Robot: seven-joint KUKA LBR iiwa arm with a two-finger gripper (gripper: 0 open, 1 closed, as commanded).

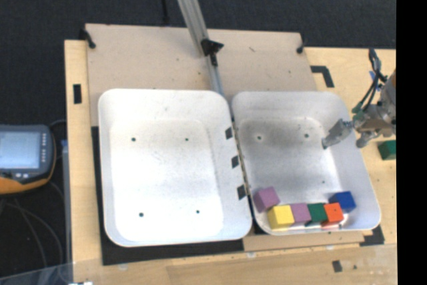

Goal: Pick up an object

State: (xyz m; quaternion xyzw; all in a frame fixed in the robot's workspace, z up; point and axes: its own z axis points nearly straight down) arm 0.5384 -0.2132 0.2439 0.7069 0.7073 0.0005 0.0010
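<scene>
Blocks (303,210) number six in right bin (353,163); gripper (347,135) splayed, holding nothing

At the right edge of the frame, you see the gripper (351,135): dull grey metal, two stubby fingers (333,135), a boxy tan-grey body, with thin green and dark cables looping above it.

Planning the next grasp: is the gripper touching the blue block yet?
Apart. The camera view shows bare white bin floor between the gripper at the right bin's upper right and the blue block near its lower edge.
</scene>
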